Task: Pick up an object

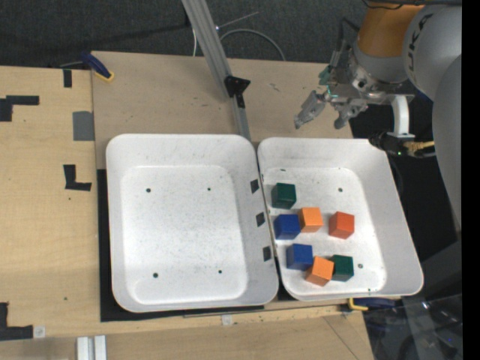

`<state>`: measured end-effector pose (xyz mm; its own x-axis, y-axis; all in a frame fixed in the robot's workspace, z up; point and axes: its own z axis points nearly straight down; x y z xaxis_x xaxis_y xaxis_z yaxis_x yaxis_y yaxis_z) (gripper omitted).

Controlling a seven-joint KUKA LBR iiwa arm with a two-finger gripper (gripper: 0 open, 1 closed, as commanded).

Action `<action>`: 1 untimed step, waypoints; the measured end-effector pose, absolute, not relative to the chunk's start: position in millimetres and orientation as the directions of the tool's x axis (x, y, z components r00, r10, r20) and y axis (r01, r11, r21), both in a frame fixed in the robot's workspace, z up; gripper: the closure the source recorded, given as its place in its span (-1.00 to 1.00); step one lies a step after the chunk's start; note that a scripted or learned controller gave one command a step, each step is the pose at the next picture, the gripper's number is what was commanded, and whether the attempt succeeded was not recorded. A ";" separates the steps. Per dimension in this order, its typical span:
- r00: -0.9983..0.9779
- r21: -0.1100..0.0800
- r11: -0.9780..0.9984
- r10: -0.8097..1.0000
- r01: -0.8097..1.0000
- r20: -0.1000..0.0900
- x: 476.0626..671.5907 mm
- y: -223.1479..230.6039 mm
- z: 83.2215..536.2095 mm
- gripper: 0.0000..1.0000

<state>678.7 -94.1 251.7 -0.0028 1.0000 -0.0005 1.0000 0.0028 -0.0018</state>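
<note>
**Stock on the bench: seven small blocks, end effector aloft**

Item 1. End effector (324, 111): hangs above the bench (172, 88) just past the far rim of the right bin (397, 223). Its fingers stand spread apart, with nothing between them.

Item 2. Right bin, below and nearer the onlooker than the end effector. Contents, all blocks:
- dark green block (283, 195), the closest to the end effector, standing alone;
- blue block (286, 226), touching an orange block (311, 218) at its side;
- red-orange block (341, 224), a little apart from that pair;
- second blue block (299, 256), second orange block (320, 270) and second green block (343, 267), bunched at the end of the bin farthest from the end effector.

Item 3. Left bin (180, 216): beside the right bin, well off to the side of the end effector.

Handling note, as a judgement. The blocks look rigid, light and flat-sided, likely wood or plastic, not fragile; smooth faces may slip if pinched near an edge. Best hold: two opposite flat faces, fingers square to them. The lone dark green block offers free room on all sides; the touching pair and the bunched three leave little gap for a finger.
</note>
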 end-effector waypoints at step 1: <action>-0.003 -0.002 0.003 1.000 1.000 -0.001 678.6 -94.4 251.8 -1.00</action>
